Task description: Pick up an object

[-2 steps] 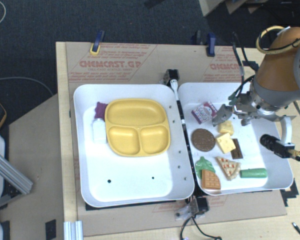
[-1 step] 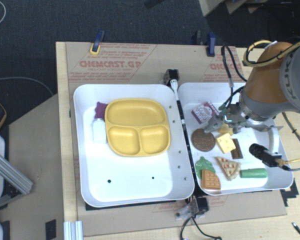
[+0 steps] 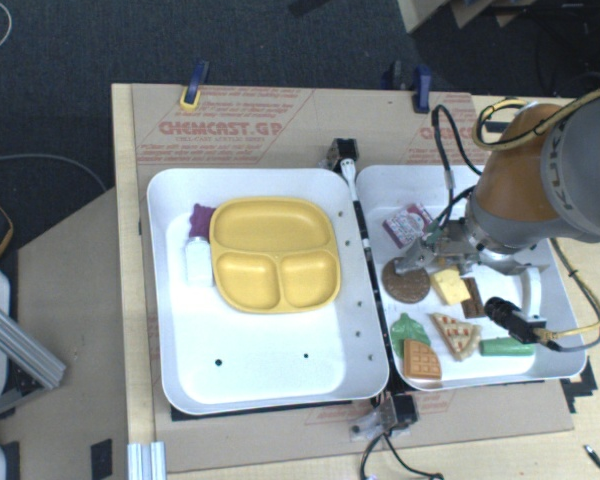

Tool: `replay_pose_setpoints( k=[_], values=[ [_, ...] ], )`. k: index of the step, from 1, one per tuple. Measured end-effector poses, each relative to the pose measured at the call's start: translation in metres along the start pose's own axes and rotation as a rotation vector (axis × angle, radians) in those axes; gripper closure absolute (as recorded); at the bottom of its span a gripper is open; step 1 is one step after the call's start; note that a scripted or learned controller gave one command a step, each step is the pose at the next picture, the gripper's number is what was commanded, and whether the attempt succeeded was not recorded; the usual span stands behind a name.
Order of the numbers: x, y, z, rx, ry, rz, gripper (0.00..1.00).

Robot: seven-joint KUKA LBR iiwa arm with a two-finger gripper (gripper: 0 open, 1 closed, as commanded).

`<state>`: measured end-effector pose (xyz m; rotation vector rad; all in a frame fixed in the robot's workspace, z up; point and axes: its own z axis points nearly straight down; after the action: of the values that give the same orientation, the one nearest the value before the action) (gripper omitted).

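Over the right bin (image 3: 570, 368), our end effector (image 3: 420, 258) hangs low among the toy food.

We cannot tell whether it is spread or pinching anything. We judge it is lined up for a pick: a brown disc (image 3: 408, 285) lies just beneath it, a pink packet (image 3: 404, 224) just behind, a yellow block (image 3: 448, 287) close beside. Well off to its far side, the yellow divided plate (image 3: 275, 253) fills the left bin (image 3: 260, 388). Both bins rest on a cardboard-covered bench (image 3: 140, 268), dark carpet around.
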<state>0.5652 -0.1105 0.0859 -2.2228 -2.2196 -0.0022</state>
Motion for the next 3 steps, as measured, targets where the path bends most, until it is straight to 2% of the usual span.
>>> replay_pose_setpoints(
  k=[1,3],
  values=[
    [0.000,0.003,-0.014,-0.010,-0.001,0.000,1.00],
    [0.005,0.006,-0.141,-0.009,-0.004,-0.003,1.00]
  ],
)
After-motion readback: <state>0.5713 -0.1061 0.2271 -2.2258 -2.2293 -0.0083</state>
